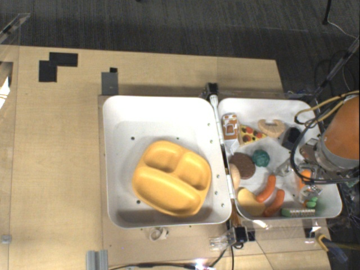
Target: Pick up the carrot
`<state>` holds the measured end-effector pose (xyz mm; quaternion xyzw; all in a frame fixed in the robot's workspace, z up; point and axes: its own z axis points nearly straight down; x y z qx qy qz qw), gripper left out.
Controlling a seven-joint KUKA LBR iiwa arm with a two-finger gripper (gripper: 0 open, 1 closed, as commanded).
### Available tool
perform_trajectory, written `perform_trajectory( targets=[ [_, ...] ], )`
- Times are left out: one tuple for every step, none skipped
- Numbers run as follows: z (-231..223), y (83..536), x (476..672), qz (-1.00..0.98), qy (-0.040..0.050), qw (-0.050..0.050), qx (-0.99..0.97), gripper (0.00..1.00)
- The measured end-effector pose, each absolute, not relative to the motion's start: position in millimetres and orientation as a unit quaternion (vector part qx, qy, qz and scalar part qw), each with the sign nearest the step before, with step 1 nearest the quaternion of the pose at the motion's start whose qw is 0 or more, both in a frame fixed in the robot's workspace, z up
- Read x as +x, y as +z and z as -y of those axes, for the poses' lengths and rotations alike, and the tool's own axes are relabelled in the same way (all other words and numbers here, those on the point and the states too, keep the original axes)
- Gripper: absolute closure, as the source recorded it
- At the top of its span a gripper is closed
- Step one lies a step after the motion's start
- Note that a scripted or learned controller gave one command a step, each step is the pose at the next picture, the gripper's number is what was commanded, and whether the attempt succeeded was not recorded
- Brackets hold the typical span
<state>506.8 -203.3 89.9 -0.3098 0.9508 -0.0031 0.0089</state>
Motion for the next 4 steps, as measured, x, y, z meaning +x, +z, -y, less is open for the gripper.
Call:
perform_trajectory(
  targets=[
    [205.5, 89.1, 542.9, -0.958, -0.0033, 0.007, -0.288, 0.00],
    [204.6, 103.6, 547.9, -0.957, -0.0063, 0.013, -0.290, 1.00],
    [204.5, 103.1, 547.6, -0.957, -0.0060, 0.013, -0.290, 0.00],
    [204.6, 88.8, 553.5, -0.950, -0.0026, 0.006, -0.312, 0.00]
  ],
)
